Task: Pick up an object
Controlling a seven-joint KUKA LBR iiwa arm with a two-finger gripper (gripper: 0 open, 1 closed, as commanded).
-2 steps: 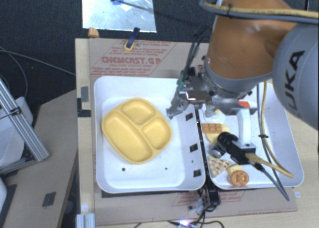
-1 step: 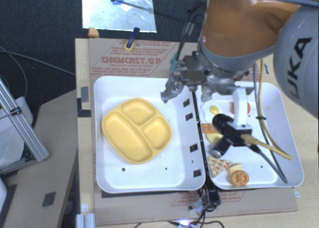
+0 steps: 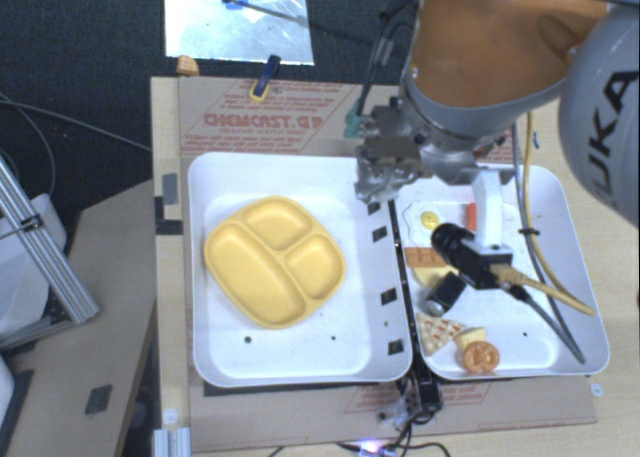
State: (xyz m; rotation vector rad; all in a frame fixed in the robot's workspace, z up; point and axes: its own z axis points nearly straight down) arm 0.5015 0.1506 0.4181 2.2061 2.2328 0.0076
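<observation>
From the camera view above the bench, the gripper (image 3: 378, 185) hangs just left of the fried egg toy (image 3: 425, 217) and slightly above it, over the ridge where the left bin (image 3: 270, 370) meets the right bin (image 3: 575, 275). Whether it is released or clenched cannot be told, as the wrist hides it, and nothing is seen in its grasp. The egg lies in the right bin. A small orange stick (image 3: 470, 215) is just right of the egg and a tan cracker (image 3: 425, 263) just below it. A wedge-shaped piece (image 3: 440, 330) (perhaps pizza) lies farther below, and an orange ring-shaped toy (image 3: 480, 355) lies lowest, below and right of the egg. Well left of the egg, a yellow divided plate (image 3: 275, 260) sits in the left bin.
</observation>
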